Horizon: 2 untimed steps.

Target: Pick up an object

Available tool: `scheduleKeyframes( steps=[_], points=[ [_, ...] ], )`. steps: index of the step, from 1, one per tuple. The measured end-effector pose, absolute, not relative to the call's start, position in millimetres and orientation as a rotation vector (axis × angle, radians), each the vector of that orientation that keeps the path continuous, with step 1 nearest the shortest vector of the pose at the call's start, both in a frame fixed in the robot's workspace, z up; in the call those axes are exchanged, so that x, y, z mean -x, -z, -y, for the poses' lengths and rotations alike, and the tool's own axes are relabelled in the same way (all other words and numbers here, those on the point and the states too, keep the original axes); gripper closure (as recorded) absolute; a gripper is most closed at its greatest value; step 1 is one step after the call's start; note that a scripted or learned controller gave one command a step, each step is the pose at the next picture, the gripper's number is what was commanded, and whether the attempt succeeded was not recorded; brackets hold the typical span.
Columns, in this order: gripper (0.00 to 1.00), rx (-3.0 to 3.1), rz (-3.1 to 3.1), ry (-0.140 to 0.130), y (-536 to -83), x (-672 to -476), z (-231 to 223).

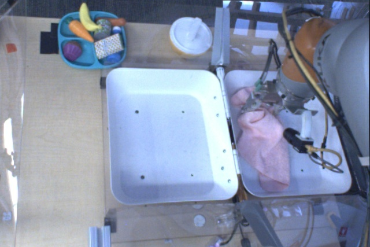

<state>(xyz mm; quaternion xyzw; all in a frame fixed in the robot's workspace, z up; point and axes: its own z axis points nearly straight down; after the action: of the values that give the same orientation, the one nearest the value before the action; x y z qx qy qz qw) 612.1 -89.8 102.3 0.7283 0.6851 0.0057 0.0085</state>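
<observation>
**Arm sitting over the pink cloth in the right bin**

So we're looking down at the bench and the arm (335, 49) is reaching in from the right, hanging over the right bin (341, 182). The gripper (261, 98) is sitting low at the upper left part of that bin, right at the top end of the pink cloth (263, 144). The cloth is lying crumpled along the bin's left side, running from just under the gripper down toward the near edge. We're seeing gripper and cloth meeting or overlapping up there, but honestly we can't tell how far the gripper is open or if it's got hold of anything, too much cable and metal in the way.

The left bin (167, 136) is sitting just beside it. Further back we're spotting a blue tray (65, 37) with toy food and a white lidded cup (191, 35), both well apart from the gripper.
</observation>
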Motion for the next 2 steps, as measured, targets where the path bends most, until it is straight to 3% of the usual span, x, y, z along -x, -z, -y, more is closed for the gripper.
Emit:
scheduleKeyframes(
  steps=[1,2],
  points=[
    [0.0,-2.111,-2.313,-0.009,-90,-636.1,88],
    [1.0,-2.104,-2.31,-0.013,-103,-638.6,89]
  ],
)
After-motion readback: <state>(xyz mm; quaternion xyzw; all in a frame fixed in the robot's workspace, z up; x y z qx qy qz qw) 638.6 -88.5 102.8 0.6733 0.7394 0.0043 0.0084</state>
